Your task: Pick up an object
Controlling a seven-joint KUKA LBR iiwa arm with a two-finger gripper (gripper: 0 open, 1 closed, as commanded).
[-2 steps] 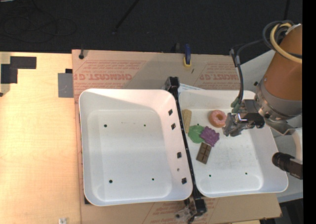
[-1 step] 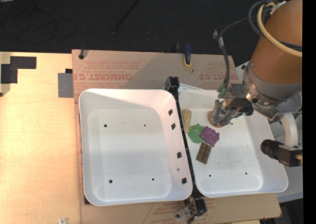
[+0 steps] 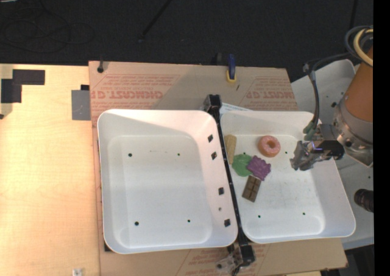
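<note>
Where the grey arm with its orange band (image 3: 364, 95) reaches in from the right, its pincer (image 3: 300, 160) hangs low over the right-hand shallow white plastic bin (image 3: 304, 220), close to that bin's right wall. Whether the pincer is released or clenched cannot be told, since the dark tip is small and blurred against the bin floor; nothing is visibly caught in it.

All the small objects lie in the left half of this bin. A pink ring-shaped toy doughnut (image 3: 269, 145) sits just to the left of the pincer, apart from it. Further left, a pale tan upright cylinder (image 3: 230, 145) stands near the dark divider between the bins. Below these, a green rounded toy (image 3: 240, 164) touches a purple knobbly toy, perhaps a bunch of grapes (image 3: 259, 167), and a brown rectangular chocolate-like bar (image 3: 251, 189) lies just below the purple one, slightly tilted.

The left-hand shallow white plastic bin (image 3: 109, 208) sits beside it, and both rest on a brown cardboard sheet (image 3: 152, 89) laid over the pale wooden tabletop (image 3: 42, 183).
</note>
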